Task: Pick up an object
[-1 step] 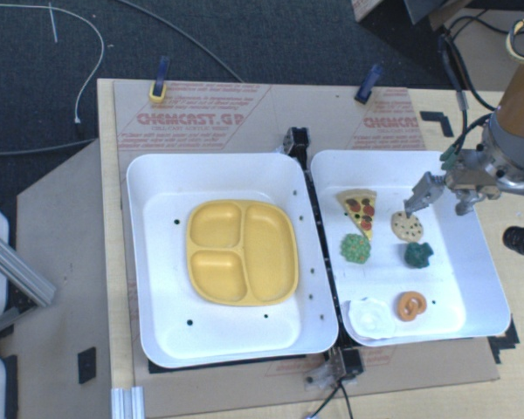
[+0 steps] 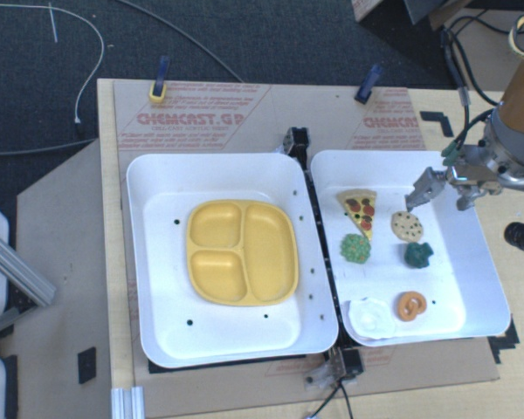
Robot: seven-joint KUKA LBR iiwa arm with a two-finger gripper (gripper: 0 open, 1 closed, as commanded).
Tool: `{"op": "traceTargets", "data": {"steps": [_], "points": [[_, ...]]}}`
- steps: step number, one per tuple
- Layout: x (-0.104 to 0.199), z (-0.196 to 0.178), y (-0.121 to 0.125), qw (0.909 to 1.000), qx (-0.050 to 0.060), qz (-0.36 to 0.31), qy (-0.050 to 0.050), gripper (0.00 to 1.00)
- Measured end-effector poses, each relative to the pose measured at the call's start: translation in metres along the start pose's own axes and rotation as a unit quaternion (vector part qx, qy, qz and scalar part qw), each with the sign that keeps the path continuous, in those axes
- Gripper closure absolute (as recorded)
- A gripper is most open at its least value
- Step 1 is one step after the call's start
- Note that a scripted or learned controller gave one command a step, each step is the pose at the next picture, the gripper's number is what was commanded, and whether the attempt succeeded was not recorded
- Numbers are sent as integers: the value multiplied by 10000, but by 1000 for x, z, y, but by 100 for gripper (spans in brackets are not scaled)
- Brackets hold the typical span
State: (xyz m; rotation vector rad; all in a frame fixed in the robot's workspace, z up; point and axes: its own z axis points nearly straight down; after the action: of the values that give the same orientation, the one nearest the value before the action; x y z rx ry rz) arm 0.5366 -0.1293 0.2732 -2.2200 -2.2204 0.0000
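Gripper point(image 2: 438, 194) spread above right bin point(image 2: 480, 260); bench point(image 2: 192, 116) reads "CHEMCAST GP".

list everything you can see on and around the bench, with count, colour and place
shallow white plastic bins: 2, white, side by side on the bench
yellow three-compartment plate: 1, yellow, middle of left bin
toy pizza slice: 1, tan with red dots, upper left of right bin
toy cookie: 1, beige with dark specks, right of the pizza slice
light green toy broccoli: 1, below the pizza slice
dark green toy vegetable: 1, below the cookie
toy pretzel: 1, orange-brown, lower part of right bin
blue clamps: 2, bench's far edge
two-finger gripper: 1, grey, open, over right bin, above the cookie
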Motion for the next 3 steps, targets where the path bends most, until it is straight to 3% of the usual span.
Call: {"op": "traceTargets", "data": {"steps": [2,3], "points": [[10,124,-1,10000,33,3,9,0],[1,179,-5,10000,26,9,7,0]]}}
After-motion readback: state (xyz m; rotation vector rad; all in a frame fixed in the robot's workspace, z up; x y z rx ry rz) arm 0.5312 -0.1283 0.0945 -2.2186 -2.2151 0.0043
